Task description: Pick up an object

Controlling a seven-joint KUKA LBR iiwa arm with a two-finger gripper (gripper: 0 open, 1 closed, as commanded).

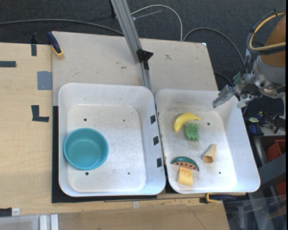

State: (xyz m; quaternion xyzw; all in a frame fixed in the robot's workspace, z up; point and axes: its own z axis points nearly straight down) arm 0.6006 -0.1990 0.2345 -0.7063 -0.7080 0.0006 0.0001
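- Nearest, a yellow cheese wedge [185, 177] touches a watermelon slice [185, 163] by the right bin's [240, 147] front edge
- Banana [185, 120], green block [192, 131] and cone [209, 153] sit apart mid-bin, with bare floor around them
- Gripper [226, 96] hangs over the bin's back right corner; finger state hidden
- Blue bowl [86, 149] occupies the left bin [105, 92]

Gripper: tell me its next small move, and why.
Probably move left and down over the banana. The gripper sits at the right bin's upper right rim, holding nothing visible, and the banana is the nearest object, lying beside the green piece.
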